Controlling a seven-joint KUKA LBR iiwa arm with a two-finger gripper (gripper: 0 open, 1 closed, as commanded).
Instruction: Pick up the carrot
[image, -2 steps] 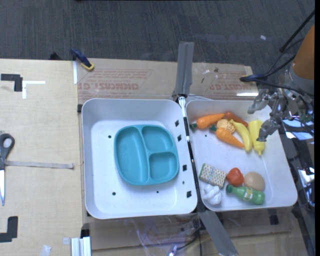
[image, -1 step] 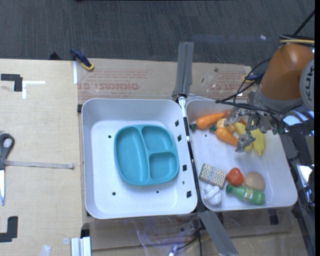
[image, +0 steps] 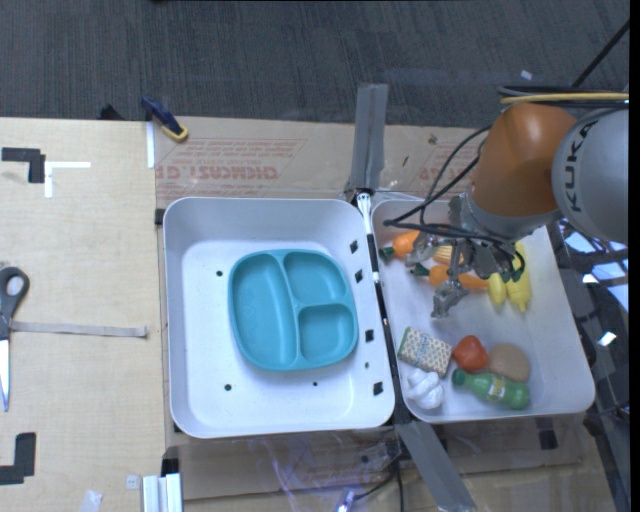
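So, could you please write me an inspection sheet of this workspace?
Surface: two white bins; left bin holds a blue divided plate.
Job's things: carrot in right bin, under the gripper.
Clutter: orange, banana, cracker, tomato, green bottle, white item.
Gripper: gripper low over the carrot.
Cables: black cables along the arm.
Surroundings: scissors, cardboard.
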